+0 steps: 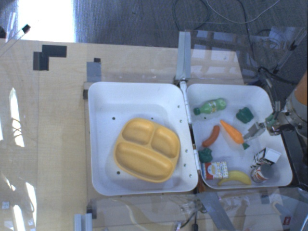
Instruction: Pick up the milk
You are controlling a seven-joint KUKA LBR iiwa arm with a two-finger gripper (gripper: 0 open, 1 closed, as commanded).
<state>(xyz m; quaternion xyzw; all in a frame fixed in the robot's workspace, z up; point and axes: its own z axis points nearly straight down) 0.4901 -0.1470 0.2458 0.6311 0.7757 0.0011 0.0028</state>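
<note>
Though reaching over the right bin (269, 93) from its right side, nowhere near done: nothing seen gripped in the pincer (253, 131). Hovers in the bin's right part, just beside the carrot (232, 132), between the green pepper (245, 114) on the far side and a whitish can-like object (263, 165) on the near side. Cannot tell whether spread or closed; too small and blurred against the white bin floor.

Taken for the milk (215, 170): a small red-and-white carton lying flat at the bin's near edge, toward the left corner. Touching or just beside the banana (234, 177), with a small green piece (205, 155) just beyond. Lies apart from the pincer, with carrot and sausage (211, 135) roughly between. Judged untouched, resting on the bin floor.

Done, at most: arm brought over the correct bin. Left to do: shift toward the near-left corner, line up over the carton, descend, close, lift.

Worth minding: banana hard against the carton and bin wall close by, so probably little room for a clean grip. Green bottle (210, 106) well away at the far-left. Left bin (96, 129) with yellow divided plate (147, 149) of no part in this.
</note>
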